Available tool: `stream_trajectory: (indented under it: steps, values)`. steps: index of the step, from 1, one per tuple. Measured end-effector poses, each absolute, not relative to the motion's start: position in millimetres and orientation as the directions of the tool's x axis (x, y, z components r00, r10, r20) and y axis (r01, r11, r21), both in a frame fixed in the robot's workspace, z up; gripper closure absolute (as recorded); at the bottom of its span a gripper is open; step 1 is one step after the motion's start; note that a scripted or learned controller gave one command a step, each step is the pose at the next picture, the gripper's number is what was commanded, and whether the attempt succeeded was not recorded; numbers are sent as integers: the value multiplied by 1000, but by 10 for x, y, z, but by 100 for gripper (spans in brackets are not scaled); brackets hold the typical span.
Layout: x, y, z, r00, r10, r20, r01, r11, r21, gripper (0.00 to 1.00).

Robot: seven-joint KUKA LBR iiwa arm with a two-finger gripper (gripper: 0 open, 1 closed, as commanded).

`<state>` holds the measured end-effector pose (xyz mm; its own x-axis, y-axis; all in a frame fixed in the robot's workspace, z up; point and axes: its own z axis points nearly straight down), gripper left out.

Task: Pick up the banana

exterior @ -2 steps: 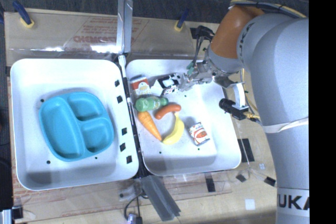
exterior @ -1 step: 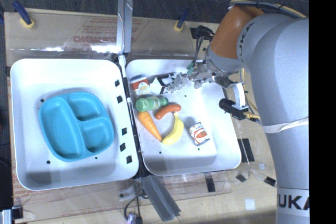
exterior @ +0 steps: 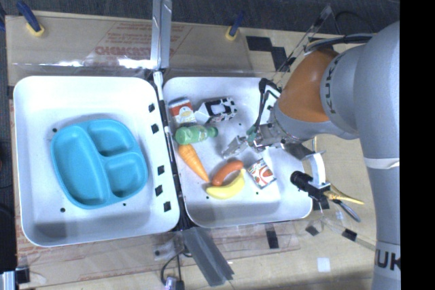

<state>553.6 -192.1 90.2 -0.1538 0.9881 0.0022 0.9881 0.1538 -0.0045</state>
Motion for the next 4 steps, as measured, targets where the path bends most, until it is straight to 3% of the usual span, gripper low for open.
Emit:
stream_trajectory:
  steps: [1,2,3,4]
  values:
    - [4823,-1487,900,-236,972,3,972,236,-4,0]
    - [4761,-1529,902,-152,988,4,988,152,-5,0]
    - [4764,-2103,909,-216,976,2,976,216,-2,0]
    - [4767,-1400,1226,-429,903,4,903,429,-3,0]
